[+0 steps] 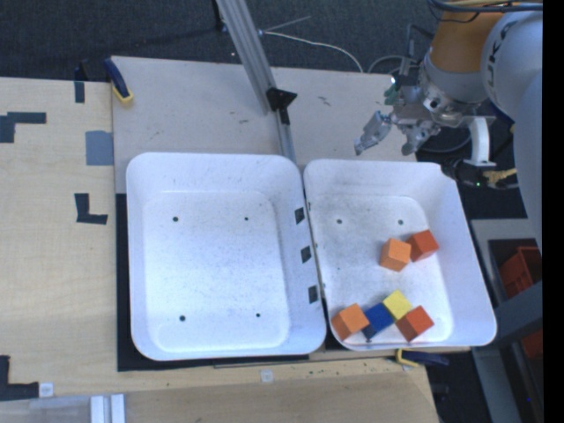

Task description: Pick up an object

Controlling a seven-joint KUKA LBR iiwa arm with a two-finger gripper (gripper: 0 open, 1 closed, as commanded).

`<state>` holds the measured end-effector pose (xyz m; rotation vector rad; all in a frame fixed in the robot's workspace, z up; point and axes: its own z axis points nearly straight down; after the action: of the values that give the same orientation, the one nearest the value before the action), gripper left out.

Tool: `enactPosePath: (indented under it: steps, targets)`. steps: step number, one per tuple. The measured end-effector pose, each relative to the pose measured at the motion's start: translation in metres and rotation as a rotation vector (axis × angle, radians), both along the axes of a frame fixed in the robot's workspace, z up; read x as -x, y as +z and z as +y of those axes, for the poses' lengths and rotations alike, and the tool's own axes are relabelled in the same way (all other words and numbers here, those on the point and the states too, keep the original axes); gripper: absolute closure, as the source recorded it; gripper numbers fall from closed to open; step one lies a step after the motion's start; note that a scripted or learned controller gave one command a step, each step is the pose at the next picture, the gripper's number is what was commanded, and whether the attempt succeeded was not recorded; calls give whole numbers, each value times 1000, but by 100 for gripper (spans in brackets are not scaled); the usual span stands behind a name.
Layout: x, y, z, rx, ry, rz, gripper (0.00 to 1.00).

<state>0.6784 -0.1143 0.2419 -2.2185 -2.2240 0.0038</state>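
Observation:
In the right bin [441, 188], two blocks lie mid-right: an orange one [396, 255] and a red-orange one [424, 244] touching it. Near the front wall sits a cluster: an orange block [352, 320], a blue block [377, 321], a yellow block [397, 304] and a red block [415, 322]. My gripper [393, 138] hangs above the bin's far edge, well clear of the blocks. Its fingers [371, 135] are spread apart with nothing between them.
The left bin [150, 183] stands beside the right one, sharing a middle wall. A slanted metal post [251, 47] rises behind the bins. A blue and yellow clamp [118, 82] sits at the back left. Cables lie behind the arm.

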Motion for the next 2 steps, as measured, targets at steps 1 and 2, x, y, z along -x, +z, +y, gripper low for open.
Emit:
enactPosePath:
  steps: [1,2]
  targets:
    - [-2,-54,33,-2,1,4,0]
    - [92,-93,-43,1,-9,8,0]
